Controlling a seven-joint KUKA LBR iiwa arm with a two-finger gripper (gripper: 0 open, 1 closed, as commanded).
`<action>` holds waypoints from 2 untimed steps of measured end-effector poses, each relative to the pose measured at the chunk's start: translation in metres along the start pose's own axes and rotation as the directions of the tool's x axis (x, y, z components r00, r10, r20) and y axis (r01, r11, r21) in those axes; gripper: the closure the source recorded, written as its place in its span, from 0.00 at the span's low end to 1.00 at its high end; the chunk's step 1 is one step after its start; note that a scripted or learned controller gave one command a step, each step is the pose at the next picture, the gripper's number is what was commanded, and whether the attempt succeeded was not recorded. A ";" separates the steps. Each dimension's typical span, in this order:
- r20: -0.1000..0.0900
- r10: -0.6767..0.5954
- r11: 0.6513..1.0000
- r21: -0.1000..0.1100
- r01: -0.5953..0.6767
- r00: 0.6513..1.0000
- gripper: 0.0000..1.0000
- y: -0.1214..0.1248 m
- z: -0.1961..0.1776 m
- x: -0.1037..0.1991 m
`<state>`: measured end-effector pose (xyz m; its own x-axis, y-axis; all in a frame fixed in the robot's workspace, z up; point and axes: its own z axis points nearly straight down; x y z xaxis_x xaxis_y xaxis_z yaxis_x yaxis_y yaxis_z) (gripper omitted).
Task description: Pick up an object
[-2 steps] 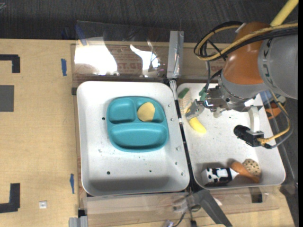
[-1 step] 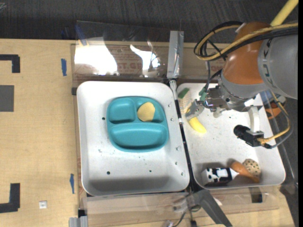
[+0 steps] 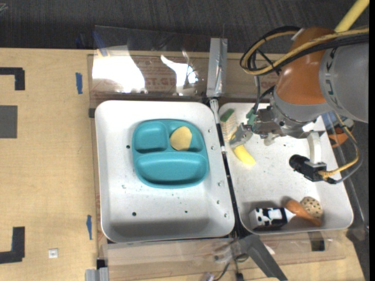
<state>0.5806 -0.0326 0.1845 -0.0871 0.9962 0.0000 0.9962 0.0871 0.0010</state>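
The pale brown tabletop [image 3: 47, 157] lies bare at the far left apart from a few black marks and bits of blue tape. Next comes the left bin [image 3: 117, 204], white and shallow. A teal divided plate [image 3: 170, 170] lies flat in its middle. A round yellow thing [image 3: 181, 138] sits in the plate's upper right compartment; the other compartments hold nothing.

The right bin [image 3: 263, 186] touches the left bin along their shared edge. At its upper left corner, close to that edge, lies a small green thing [image 3: 227, 113], partly hidden, so its shape cannot be made out. Just below it a short yellow block [image 3: 244, 156] lies on the bin floor, tilted, near the bin's left wall.

The hand [image 3: 241, 136] hangs over the upper left part of the right bin, its tip just above the yellow block and pointing down and to the left. Whether the hand touches the block cannot be told. Whether the hand is spread or pressed together cannot be told either, and nothing shows in its grip. The grey arm [image 3: 345, 81] with its orange band [image 3: 299, 75] reaches in from the upper right.

Along the near wall of the right bin lies a black-and-white patched thing [image 3: 272, 216] on its side. Just to its right, touching or almost touching it, lies a brown speckled thing [image 3: 306, 208], well apart from the hand.
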 end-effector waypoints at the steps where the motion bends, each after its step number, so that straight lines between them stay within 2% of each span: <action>1: 0.000 0.000 1.000 0.000 0.000 1.000 0.00 0.000 0.000 0.000; 2: 0.000 0.000 1.000 0.000 0.000 1.000 0.00 0.000 0.000 0.000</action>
<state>0.5806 -0.0326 0.1845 -0.0871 0.9962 0.0000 0.9962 0.0871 0.0010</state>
